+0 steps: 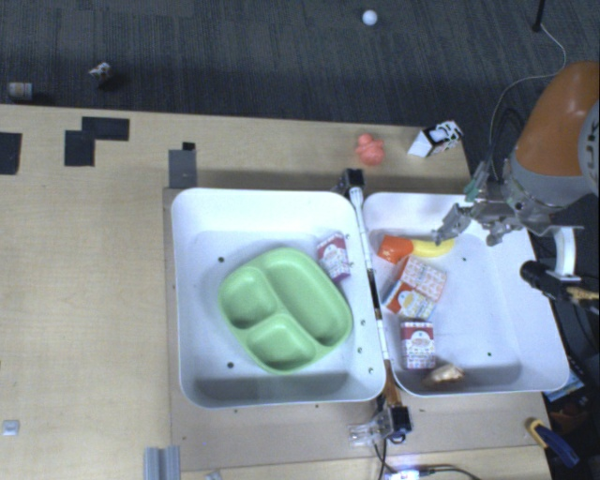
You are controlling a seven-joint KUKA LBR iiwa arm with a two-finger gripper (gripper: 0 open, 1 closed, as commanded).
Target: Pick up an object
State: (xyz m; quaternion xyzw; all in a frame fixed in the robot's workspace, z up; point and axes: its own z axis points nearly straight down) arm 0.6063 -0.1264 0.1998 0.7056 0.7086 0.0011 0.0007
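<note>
You are looking down on two shallow white bins set side by side on a pale wooden counter (84, 281).

Left bin (202, 216): it holds a green divided plate (284, 307) with three compartments, lying flat near the bin's centre. A small red-and-white packet (334, 256) lies just beside the plate's far right edge, close to the wall shared with the other bin.

Right bin (511, 319): it holds five items, any of which can serve as the object to pick up. An orange piece (395, 248) lies at the far left, touching a yellow banana (433, 248) to its right. A flat patterned box (417, 286) lies tilted just in front of these. A red-and-white carton (418, 343) sits nearer to you, and a small brown object (447, 374) rests against the near wall.

The arm (562, 131) enters from the right. Its tool (459, 221) hangs over the far part of the right bin, just above the banana's right end. You cannot tell whether the tool is spread or closed, and nothing is seen held in it.

On the counter beyond the bins lie a pink object (370, 148) and a black-and-white piece (436, 138). Black patches (94, 139) mark the far left of the counter. Dark carpet (234, 47) lies behind, with a small white ball (369, 17) on it.
</note>
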